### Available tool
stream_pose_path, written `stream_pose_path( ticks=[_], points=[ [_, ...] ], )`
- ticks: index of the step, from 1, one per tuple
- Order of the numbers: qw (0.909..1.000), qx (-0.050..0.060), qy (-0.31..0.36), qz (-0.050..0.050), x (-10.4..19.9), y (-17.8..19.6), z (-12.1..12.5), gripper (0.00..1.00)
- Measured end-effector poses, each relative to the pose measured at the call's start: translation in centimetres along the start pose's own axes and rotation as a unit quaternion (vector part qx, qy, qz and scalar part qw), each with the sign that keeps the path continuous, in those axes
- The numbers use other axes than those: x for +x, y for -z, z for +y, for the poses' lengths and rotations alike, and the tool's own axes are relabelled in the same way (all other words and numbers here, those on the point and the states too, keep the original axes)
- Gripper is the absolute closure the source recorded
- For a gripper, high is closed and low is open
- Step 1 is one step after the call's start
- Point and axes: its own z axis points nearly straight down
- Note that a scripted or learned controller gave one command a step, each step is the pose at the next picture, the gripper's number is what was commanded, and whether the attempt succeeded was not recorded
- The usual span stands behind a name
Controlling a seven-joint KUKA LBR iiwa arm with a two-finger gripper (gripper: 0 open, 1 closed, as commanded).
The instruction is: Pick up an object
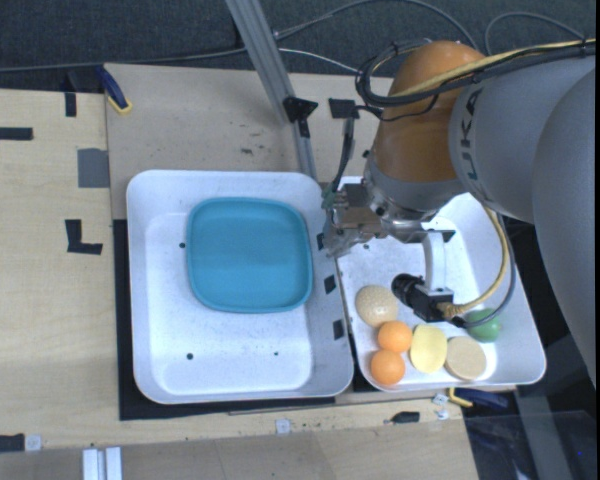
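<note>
orange ball (393, 337) is seen among small pieces at the near end of the right bin (528, 366). the gripper (342, 230) is held by that bin's left wall, apart from them; its grip cannot be told. approach is judged underway; repositioning over one piece is needed.

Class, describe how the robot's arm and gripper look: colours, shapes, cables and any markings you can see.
The arm is bulky, rounded and grey, with a glossy orange band above the wrist. Dark lettering, partly visible, marks the grey casing. Black cables loop over the band; a yellow cable runs alongside. The gripper is small, dark metal.
</note>
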Motion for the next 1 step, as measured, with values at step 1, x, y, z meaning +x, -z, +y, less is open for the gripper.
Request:
stream_pose_path(
  ticks=[1],
  points=[
    [1.0000, 0.001, 0.000, 0.000, 4.85, -1.17, 0.44, 1.00]
  ],
)
